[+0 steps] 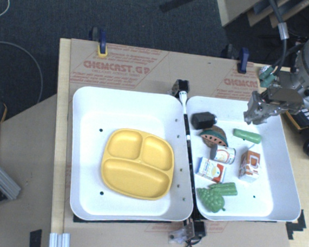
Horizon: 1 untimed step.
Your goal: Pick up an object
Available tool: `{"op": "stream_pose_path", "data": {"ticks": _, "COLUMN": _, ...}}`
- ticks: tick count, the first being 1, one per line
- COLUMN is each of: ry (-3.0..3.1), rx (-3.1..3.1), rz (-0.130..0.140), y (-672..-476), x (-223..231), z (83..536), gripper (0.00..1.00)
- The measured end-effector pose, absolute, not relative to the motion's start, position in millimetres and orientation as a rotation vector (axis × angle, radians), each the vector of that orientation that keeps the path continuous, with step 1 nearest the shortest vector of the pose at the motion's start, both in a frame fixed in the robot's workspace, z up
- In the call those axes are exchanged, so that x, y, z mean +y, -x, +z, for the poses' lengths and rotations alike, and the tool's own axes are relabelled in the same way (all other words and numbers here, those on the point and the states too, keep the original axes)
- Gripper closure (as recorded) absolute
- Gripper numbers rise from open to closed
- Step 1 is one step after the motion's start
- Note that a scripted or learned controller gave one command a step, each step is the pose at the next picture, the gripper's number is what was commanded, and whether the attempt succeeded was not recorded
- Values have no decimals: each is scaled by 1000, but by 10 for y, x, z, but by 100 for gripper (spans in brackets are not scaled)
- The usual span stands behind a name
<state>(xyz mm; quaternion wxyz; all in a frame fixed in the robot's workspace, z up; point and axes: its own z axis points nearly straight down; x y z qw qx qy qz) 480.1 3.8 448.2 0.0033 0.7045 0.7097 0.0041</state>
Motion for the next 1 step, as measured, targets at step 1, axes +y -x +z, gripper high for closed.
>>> {"op": "stream_pose_path", "data": {"ticks": 1, "ry": -2215, "rx": 2233, "rz": -4, "y": -4896, "x": 754, "z": 4226, "gripper": 100}}
